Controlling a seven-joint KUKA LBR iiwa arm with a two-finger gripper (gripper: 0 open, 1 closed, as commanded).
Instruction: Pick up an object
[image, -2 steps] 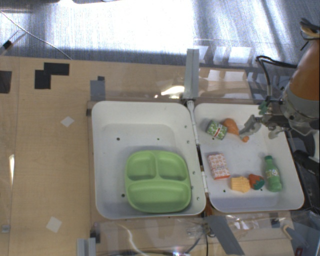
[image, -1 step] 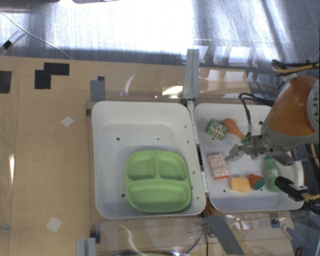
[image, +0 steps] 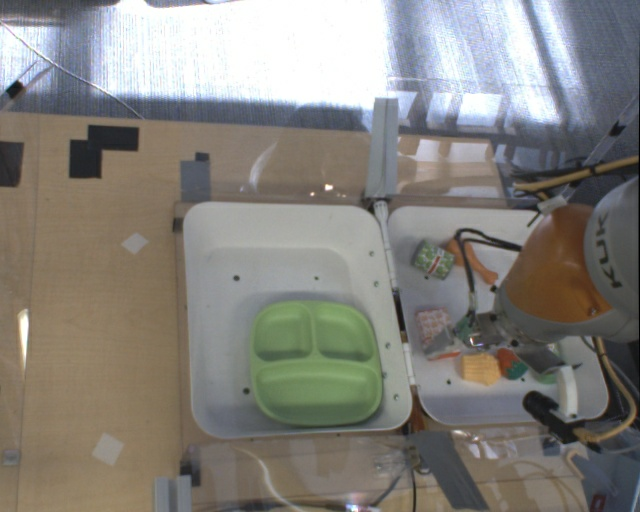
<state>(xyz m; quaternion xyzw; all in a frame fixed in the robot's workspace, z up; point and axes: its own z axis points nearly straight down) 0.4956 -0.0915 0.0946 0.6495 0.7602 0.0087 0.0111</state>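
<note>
Arm reaches over right bin. Gripper low among clutter; grip state cannot tell. Pink packet just left of it, yellow block just below, green-white can farther up. Orange strip near can. Green tray in left bin, well apart.

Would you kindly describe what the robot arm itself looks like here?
The arm is a rounded grey body with a broad orange band and part of dark lettering on its grey shell. A black cable loops beside it, and metallic wrist hardware sits below.
</note>
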